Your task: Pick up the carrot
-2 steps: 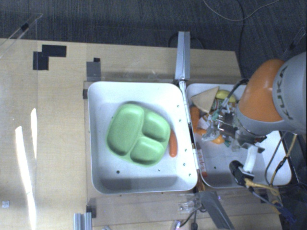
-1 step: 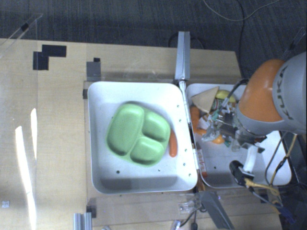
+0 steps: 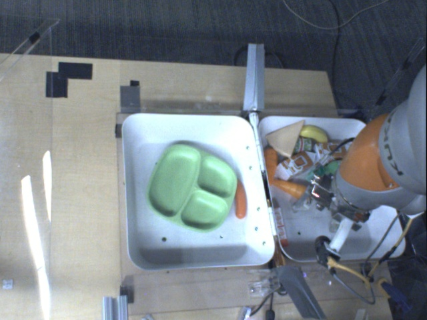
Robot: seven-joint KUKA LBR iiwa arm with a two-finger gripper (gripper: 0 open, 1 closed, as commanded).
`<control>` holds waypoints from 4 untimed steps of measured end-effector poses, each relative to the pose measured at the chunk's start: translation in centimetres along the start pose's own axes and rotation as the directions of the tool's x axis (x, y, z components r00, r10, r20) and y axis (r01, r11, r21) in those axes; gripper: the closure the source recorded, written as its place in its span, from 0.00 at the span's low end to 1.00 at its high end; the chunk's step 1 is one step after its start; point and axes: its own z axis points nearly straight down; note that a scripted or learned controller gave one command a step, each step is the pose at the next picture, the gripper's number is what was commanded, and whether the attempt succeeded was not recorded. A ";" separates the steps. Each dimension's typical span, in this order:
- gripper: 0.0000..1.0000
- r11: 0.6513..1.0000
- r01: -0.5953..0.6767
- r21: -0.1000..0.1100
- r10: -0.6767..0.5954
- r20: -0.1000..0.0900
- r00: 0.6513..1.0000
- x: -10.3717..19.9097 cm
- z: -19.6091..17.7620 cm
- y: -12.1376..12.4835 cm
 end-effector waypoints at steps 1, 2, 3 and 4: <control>0.00 0.980 0.198 -0.004 -0.198 -0.001 0.980 2.4 -8.4 -1.4; 0.00 0.947 0.322 -0.012 -0.322 -0.003 0.947 0.3 1.2 0.3; 0.00 0.944 0.331 -0.014 -0.331 -0.001 0.944 -3.2 1.2 2.5; 0.00 0.874 0.487 -0.010 -0.487 0.003 0.874 1.7 1.2 6.1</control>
